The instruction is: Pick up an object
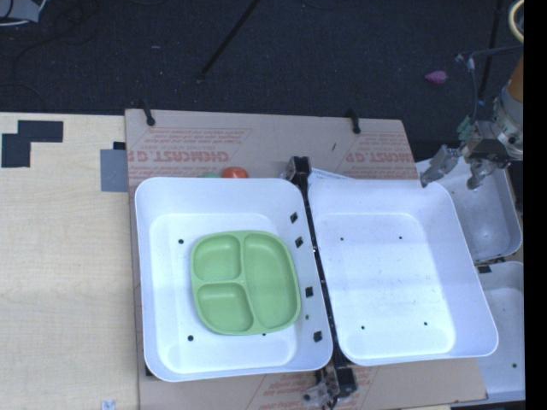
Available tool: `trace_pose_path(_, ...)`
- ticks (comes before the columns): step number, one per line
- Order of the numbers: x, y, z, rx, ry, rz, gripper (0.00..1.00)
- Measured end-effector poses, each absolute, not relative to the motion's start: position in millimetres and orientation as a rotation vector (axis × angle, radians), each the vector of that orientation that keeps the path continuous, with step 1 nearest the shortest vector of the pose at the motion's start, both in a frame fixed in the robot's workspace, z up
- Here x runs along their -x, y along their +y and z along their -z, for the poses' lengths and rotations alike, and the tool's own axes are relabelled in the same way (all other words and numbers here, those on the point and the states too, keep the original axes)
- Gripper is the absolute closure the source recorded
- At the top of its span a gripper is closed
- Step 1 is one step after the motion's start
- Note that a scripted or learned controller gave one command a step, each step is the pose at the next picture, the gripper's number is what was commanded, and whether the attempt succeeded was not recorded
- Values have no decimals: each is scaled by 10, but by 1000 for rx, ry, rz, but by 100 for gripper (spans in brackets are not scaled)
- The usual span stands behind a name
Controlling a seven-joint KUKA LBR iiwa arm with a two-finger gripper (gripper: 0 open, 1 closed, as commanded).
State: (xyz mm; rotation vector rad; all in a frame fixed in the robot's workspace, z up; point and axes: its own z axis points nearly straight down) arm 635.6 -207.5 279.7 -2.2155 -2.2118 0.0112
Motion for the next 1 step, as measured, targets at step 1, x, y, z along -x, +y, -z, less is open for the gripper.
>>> trace_pose_path(1,-6376,-2073,-2871,2221,-2222,-1,0)
